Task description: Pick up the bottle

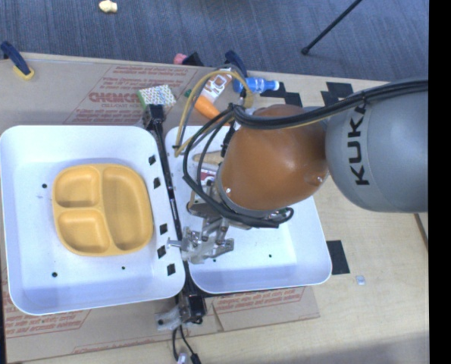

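Your gripper sits low in the right bin, near the yellow tray. You cannot tell its opening. The bottle lies at this bin's far edge.

Two white bins sit side by side on the desk: the left bin and the right bin. One yellow tray with three compartments lies in the left bin. One arm with one tool reaches over the right bin, one bottle lies at that bin's far edge, and one small yellow scrap lies on the floor.
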Action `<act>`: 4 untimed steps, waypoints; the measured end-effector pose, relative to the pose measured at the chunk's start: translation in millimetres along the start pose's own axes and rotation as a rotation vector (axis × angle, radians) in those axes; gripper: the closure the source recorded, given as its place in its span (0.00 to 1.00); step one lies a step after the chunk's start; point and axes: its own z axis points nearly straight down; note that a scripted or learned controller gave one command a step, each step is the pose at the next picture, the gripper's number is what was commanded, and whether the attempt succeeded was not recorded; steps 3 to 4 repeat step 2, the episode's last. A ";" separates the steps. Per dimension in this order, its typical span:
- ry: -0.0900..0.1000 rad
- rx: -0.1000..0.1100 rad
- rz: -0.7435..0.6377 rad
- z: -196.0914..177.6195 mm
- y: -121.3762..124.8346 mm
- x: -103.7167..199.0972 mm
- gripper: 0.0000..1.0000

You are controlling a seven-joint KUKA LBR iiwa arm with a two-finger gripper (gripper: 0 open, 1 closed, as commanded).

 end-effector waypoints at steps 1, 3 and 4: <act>0.001 -0.001 0.253 0.2 10.0 -28.1 1.00; -0.003 0.003 -0.026 -0.3 24.4 -72.3 1.00; -0.003 0.003 -0.026 -0.3 24.4 -72.3 1.00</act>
